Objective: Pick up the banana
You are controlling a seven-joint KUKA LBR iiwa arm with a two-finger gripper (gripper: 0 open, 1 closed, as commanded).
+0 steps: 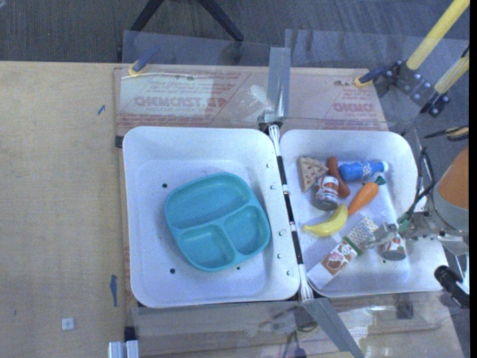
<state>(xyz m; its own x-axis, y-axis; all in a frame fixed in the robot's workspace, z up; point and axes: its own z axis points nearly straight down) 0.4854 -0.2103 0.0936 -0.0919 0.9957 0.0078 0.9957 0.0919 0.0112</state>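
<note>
The yellow banana [328, 222] lies in the right bin [402, 149], near its left wall, curved and pointing up to the right. My gripper [400, 232] reaches in at the bin's right side, low over a small grey-brown object [393, 249]. It is well to the right of the banana and not touching it. The arm's orange band [456, 187] sits at the frame's right edge.
Around the banana are a brown can [326, 192], an orange carrot [363, 198], a carton [349, 247], a pizza slice [311, 172], a blue bottle [361, 171] and a sausage [337, 176]. A teal divided plate [216, 221] rests in the left bin [149, 155].
</note>
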